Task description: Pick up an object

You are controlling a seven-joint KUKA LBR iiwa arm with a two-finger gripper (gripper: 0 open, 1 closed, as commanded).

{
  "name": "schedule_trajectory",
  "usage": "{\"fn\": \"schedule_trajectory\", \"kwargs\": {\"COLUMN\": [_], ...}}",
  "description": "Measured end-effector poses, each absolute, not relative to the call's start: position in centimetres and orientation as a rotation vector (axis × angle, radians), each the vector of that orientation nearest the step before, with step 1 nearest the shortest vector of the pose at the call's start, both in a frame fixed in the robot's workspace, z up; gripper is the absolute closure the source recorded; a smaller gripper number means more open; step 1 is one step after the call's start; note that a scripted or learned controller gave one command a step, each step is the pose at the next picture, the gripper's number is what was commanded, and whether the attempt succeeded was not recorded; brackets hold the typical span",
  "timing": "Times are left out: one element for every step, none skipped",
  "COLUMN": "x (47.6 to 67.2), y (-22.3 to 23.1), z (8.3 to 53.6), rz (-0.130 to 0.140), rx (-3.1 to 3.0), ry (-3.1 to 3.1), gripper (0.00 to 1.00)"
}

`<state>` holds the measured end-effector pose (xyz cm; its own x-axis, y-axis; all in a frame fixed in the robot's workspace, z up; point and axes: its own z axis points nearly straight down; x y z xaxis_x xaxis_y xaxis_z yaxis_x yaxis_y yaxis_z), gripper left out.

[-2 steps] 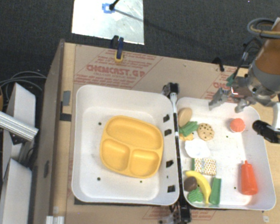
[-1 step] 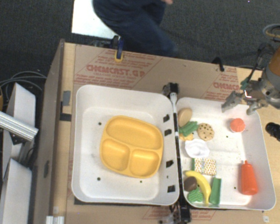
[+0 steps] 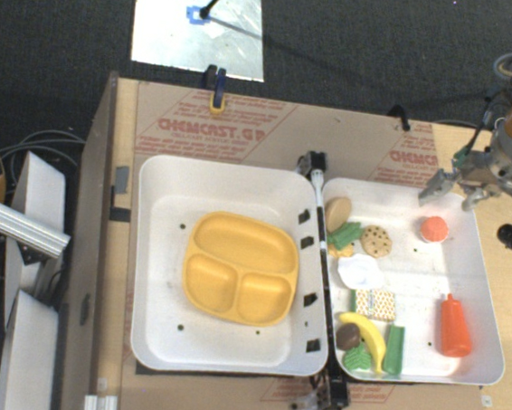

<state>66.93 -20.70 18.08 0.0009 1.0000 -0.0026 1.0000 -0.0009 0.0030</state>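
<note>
The left bin (image 3: 157, 235) holds a yellow divided plate (image 3: 238, 268) lying flat near its centre, three shallow compartments facing up, nothing in them; it looks set there as a place to receive food rather than as something to lift. A black-clipped divider (image 3: 317, 251) marks the seam where the two bins meet on the counter (image 3: 246, 130).

The right bin (image 3: 487, 297) carries all the loose toy food, mostly crowded against its 9 o'clock wall. Up at 10 o'clock lie a tan potato-like piece (image 3: 338, 211), a green vegetable (image 3: 345, 233) and a speckled cookie (image 3: 376, 240), close together. Below them sits a white crumpled piece (image 3: 359, 272), then a patterned cracker block (image 3: 375, 304), and at 7 o'clock a yellow banana (image 3: 364, 330) touching a green block (image 3: 394, 349). An orange bottle (image 3: 453, 326) lies apart at 4 o'clock.

The likeliest target is the red-orange ball (image 3: 433, 229), round, smooth, sitting alone at 1 o'clock with bare white floor all round it, which should make for an uncluttered grasp.

The pincer (image 3: 458, 189) hangs over the bin's 12 o'clock rim, just up and right of that ball, its two grey fingers splayed wide apart with nothing between them. I judge the arm to be poised before a descent; the ball may roll if a finger nudges it off-centre.
</note>
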Motion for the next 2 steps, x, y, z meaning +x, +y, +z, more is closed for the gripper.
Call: {"fn": "schedule_trajectory", "kwargs": {"x": [66.7, 67.0], "y": [-20.3, -20.4], "z": [7.8, 9.5], "rz": [-0.005, 0.003], "rx": [2.221, 2.21], "ry": [2.231, 2.226], "gripper": [0.0, 1.0]}}
